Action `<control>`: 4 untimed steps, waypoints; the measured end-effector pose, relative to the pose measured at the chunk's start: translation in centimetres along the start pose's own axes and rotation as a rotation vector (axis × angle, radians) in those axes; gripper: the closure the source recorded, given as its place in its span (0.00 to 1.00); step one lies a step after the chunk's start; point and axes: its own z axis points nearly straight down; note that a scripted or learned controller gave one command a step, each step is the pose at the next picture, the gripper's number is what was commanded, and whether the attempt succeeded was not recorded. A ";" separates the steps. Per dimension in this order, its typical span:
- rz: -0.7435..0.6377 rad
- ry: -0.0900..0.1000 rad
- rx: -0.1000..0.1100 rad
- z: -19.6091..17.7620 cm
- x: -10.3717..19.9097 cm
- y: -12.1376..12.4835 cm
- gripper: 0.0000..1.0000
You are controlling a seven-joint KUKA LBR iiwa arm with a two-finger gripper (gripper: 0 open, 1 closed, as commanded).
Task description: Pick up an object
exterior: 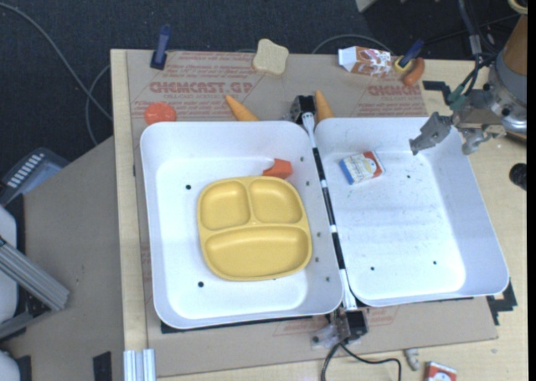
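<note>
A small blue, white and red carton (362,167) lies in the right bin (435,279), near its back left corner. In the left bin (167,203) sits a yellow divided plate (253,227), with a small orange piece (279,168) just behind it. My gripper (444,143) hangs over the back right part of the right bin, to the right of the carton and apart from it. Its fingers are spread open with nothing between them.
Behind the bins, the bench holds a toy bread slice (270,56), a blue clip (159,46), an orange disc (157,111), a carrot piece (240,108), a white and brown packet (366,59) and an orange item (412,72). A black clamp (305,107) joins the bins at the back.
</note>
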 end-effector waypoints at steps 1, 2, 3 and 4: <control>-0.001 0.001 0.002 11.6 1.1 8.2 0.00; -0.001 0.000 0.000 18.3 1.5 9.2 0.00; -0.003 -0.001 -0.003 17.3 1.6 9.3 1.00; -0.003 -0.001 -0.002 17.3 1.6 9.2 0.00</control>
